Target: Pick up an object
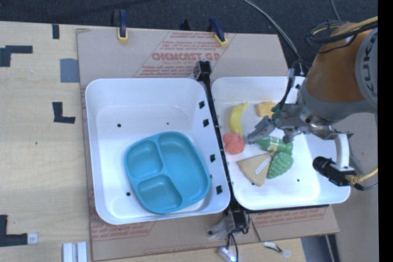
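Note:
Toy food lies in the right bin (307, 190): a yellow banana (237, 117), a red round piece (233, 143), a tan wedge (256, 168), a green bumpy piece (280, 163) and a small yellow piece (265, 109). My gripper (270, 132) hangs over the middle of this bin with its dark fingers spread open, one finger (258, 131) reaching left toward the red piece. A green item (268, 145) lies just under the fingers. Nothing is held between them.
The left bin (101, 101) holds a blue divided tray (166, 171). A black divider clip row (212, 126) runs between the bins. The grey and orange arm (338, 80) covers the right bin's far right corner. Cables trail across the dark floor behind.

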